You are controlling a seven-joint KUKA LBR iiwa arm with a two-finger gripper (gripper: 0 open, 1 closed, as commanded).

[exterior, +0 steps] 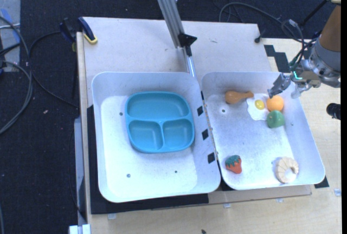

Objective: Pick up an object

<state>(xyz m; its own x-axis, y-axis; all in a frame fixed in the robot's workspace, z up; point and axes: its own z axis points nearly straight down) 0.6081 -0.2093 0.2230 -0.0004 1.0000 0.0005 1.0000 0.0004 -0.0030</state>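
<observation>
The left bin [108,135] holds a blue divided tray [160,128], which lies flat a little above the bin's middle, its one long compartment towards the far side and two smaller ones towards the near side; a tilted metal pole [169,4] rises from between the two bins and runs up to the top of the view; dark tabs mark the seam where the bins meet. The right bin [255,173] carries the small toy foods; a strawberry [233,163] sits low near the seam, well apart from the rest; a brown drumstick [238,97] lies in the far part of the bin, its thin end pointing right towards a fried egg [257,109]; the egg touches, or lies just beside, an orange ball [275,103], and a green piece [275,119] sits just beneath the orange one; a pale shrimp-like piece [286,169] rests in the near right corner. The gripper [281,85] hangs over the far right part of this bin, just above the orange ball and the egg, with the grey arm [328,54] reaching in from the right edge; at this slant and size its fingers blur together against the bin wall, so whether they are parted or closed cannot be told, and nothing shows between them.
</observation>
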